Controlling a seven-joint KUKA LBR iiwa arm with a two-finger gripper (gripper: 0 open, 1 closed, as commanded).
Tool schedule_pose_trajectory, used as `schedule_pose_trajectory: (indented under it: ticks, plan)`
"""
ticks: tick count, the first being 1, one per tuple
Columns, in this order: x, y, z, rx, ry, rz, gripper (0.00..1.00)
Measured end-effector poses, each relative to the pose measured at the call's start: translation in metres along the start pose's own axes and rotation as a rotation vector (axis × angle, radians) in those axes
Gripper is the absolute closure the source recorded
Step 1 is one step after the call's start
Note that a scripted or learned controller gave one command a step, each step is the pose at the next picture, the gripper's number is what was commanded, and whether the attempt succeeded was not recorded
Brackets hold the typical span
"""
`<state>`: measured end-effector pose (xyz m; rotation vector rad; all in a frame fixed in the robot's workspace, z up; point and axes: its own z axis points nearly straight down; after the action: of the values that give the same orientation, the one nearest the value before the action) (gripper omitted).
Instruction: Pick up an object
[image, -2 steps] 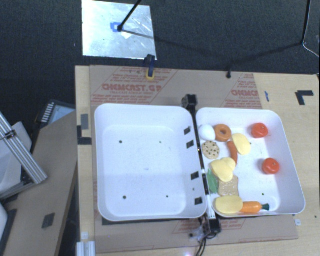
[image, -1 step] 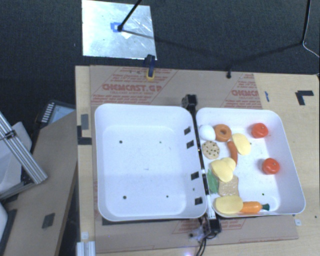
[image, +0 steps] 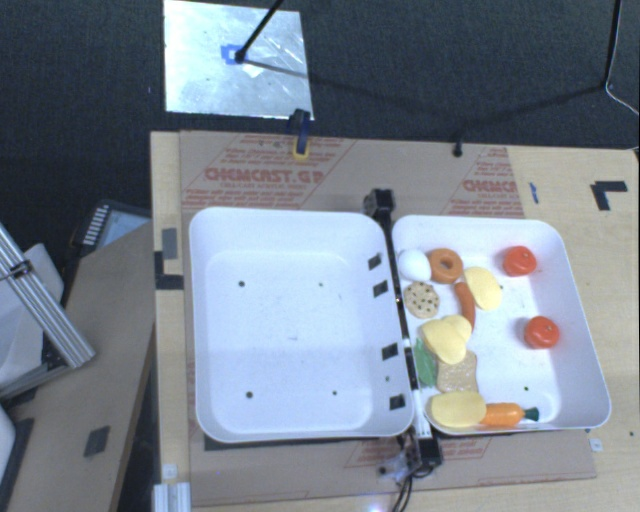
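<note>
Bins: two shallow white bins side by side, the left bin and the right bin.
Objects to pick: toy foods, all in the right bin, most crowded toward its left wall.
Red pieces: two tomatoes, one at the back and one nearer the front, well apart from the cluster.
Round pieces: one white egg touching one brown doughnut; one chip cookie.
Yellow pieces: three.
Others: one sausage, one carrot, one green piece, one tan slice.
Gripper: its state cannot be told.
</note>
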<state>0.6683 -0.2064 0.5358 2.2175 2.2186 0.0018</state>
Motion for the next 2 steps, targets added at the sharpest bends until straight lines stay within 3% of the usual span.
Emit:
schedule_pose_trajectory:
  ticks: [2]
  plan:
    - [0.0009,0.0002,0.0003,0.002,0.0,-0.004,1.0]
